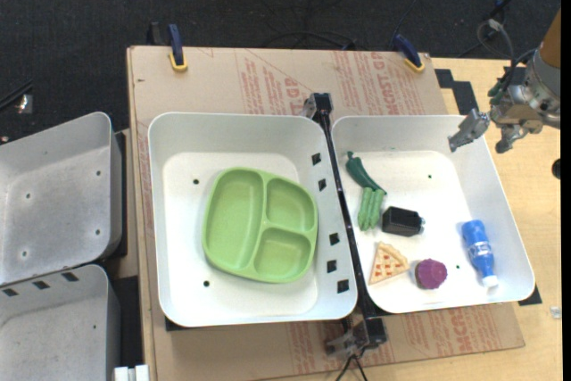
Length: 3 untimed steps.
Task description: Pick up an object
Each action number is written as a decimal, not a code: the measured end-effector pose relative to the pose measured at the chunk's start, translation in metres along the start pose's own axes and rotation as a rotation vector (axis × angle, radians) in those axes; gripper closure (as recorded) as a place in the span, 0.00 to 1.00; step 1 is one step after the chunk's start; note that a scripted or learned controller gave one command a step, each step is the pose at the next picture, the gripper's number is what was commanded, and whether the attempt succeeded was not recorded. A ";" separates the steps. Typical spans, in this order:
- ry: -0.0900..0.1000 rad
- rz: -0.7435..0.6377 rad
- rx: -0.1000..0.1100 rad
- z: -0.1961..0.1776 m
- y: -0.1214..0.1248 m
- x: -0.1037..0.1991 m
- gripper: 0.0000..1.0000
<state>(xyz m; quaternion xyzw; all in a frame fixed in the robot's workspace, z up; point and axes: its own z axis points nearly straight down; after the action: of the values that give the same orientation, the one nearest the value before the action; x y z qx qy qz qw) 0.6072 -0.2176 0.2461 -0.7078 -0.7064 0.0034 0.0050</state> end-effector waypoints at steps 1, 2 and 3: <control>-0.003 -0.003 -0.012 -0.008 0.003 0.001 0.00; -0.001 -0.005 -0.008 0.049 0.005 0.010 0.00; -0.001 -0.005 -0.008 0.095 0.008 0.017 0.00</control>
<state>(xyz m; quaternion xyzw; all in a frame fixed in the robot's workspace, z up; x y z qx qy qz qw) 0.6142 -0.2002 0.1505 -0.7060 -0.7082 0.0010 0.0016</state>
